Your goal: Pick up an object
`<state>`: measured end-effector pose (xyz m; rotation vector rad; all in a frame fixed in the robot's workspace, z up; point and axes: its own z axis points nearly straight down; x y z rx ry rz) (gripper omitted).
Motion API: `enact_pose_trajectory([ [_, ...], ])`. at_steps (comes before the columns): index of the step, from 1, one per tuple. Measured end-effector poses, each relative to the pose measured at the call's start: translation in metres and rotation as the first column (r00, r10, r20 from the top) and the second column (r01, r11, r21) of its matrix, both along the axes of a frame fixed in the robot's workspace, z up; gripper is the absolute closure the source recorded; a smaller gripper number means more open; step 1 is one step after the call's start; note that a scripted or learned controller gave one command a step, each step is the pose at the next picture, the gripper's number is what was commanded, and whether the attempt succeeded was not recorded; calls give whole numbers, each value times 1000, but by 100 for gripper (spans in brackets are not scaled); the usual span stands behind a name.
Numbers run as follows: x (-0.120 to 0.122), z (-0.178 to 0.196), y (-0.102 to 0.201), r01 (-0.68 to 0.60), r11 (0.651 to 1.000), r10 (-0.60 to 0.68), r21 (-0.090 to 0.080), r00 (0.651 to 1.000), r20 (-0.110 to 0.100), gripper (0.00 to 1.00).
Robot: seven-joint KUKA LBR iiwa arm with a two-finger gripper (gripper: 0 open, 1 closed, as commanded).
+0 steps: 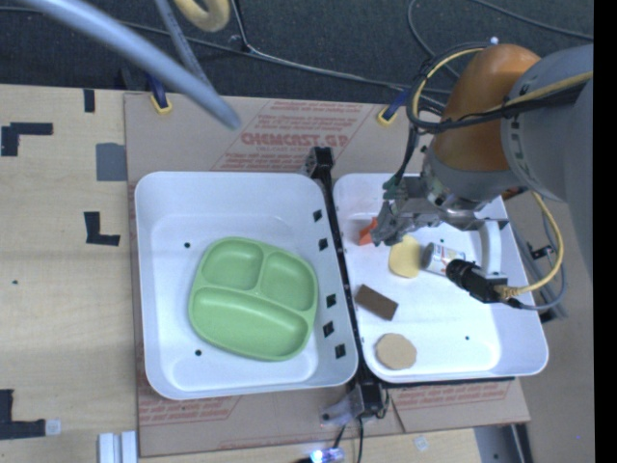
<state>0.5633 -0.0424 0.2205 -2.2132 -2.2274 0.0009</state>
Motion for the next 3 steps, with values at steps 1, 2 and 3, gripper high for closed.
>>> enact_pose_trajectory([
  [1, 22, -10, 52, 0, 1000, 0, 0, 1000, 0, 100],
  [2, 42, -14, 96, 0, 1000, 0, 0, 1000, 1, 100],
  [3, 62, -13, 145, 0, 1000, 0, 0, 1000, 1, 100],
])
